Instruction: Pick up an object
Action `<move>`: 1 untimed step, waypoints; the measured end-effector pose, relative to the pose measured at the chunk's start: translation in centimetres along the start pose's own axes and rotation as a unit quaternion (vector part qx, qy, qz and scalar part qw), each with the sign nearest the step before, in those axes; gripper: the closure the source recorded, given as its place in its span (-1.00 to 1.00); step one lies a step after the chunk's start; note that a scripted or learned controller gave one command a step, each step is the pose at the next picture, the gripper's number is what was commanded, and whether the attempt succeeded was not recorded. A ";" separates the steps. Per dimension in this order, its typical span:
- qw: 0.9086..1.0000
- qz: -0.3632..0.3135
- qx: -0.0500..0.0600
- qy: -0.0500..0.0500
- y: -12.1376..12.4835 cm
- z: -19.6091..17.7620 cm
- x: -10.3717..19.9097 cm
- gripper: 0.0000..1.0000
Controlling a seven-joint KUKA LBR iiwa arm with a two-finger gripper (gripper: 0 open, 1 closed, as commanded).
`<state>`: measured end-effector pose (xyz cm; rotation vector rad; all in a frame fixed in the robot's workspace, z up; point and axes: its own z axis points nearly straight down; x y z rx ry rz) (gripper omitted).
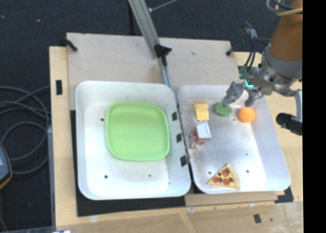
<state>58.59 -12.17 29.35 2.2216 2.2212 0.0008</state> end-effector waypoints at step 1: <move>1.000 0.000 0.000 0.000 0.0 0.0 0.0 -1.00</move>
